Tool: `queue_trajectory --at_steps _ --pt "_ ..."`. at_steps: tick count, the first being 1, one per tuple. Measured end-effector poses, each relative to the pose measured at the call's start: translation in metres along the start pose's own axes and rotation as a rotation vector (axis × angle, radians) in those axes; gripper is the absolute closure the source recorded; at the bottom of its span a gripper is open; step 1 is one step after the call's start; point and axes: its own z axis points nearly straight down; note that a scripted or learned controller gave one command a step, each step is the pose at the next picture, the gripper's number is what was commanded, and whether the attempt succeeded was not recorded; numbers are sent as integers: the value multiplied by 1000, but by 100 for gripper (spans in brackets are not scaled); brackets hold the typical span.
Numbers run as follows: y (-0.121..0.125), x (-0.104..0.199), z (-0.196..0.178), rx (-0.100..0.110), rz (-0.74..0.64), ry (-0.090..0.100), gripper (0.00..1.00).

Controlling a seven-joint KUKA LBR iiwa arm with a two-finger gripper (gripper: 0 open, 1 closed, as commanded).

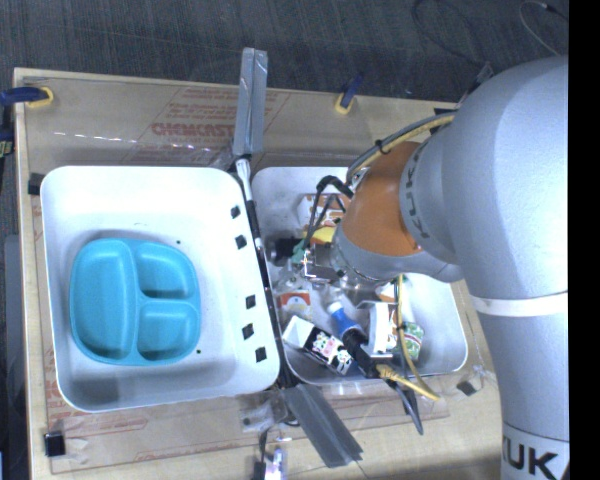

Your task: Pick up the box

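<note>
1. From my seat, the arm [500, 198] comes in from the right and covers most of the right bin [450, 353]. Its orange band [380, 208] sits over the bin's middle.
2. The gripper [332, 268] is down among the clutter under the wrist. Whether it is wide, narrow or holding anything, I cannot tell, since the wrist hides it.
3. The box [317, 342], a small white carton with a black-and-white printed face, lies tilted in the right bin's near-left corner, close to the wall shared with the left bin. It lies just below and left of the wrist.
4. Room around it is tight: a blue-capped item [342, 320] and a white packet [382, 328] crowd its right side, a green-labelled pouch [410, 340] lies farther right, and a yellow and black tool [408, 386] lies along the near rim.
5. The left bin [100, 193] has far more free floor. A teal divided tray [135, 298] rests left of centre, and bare white floor runs around it to the walls.
6. The divider between the bins carries a row of small black clips [248, 303].
7. The bench [130, 118] is pale wood with red print under a clear sheet. A blue clamp [350, 93] grips its far edge and another clamp [25, 96] its far-left corner.
8. Beyond the bench is dark carpet [130, 18].
</note>
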Motion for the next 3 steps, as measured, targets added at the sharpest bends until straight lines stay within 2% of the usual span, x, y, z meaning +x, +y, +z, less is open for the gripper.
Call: queue_trajectory --at_steps 1,2,3 --pt "-1 4 -8 8 -7 6 100" --pt "6 11 -10 8 -78 3 100" --pt "-20 47 -109 9 -282 12 100"
